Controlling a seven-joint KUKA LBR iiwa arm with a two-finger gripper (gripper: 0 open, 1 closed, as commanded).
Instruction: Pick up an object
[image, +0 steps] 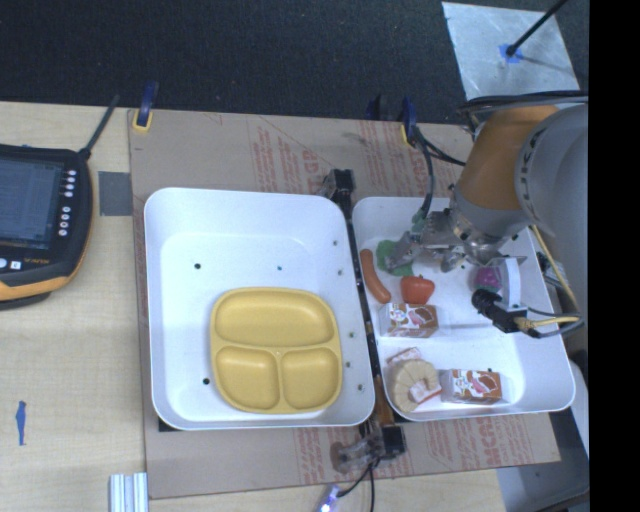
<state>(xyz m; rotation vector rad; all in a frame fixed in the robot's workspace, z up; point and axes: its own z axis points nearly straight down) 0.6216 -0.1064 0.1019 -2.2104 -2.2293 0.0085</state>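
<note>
On your worktop (80, 350) sit two white bins: the left bin (170, 240) holds a yellow divided tray (277, 350), and the right bin (550, 385) holds small food items with the arm (520, 160) reaching in from three o'clock. The hand (432, 245) hovers at the bin's twelve o'clock, above a green item (400, 266) beside a red pepper (418, 290) and sausage (376, 276); whether it's spread or closed, you cannot tell. Because they crowd together, your grasp could slip or nudge neighbours.

I am working in a robotics lab: a pale wooden bench (70, 400) carries brown cardboard sheeting (250, 150) clamped at its far edge, an orange-rimmed teach pendant (35, 220) lies at its left edge, and blue tape (515, 52) marks the dark floor.
</note>
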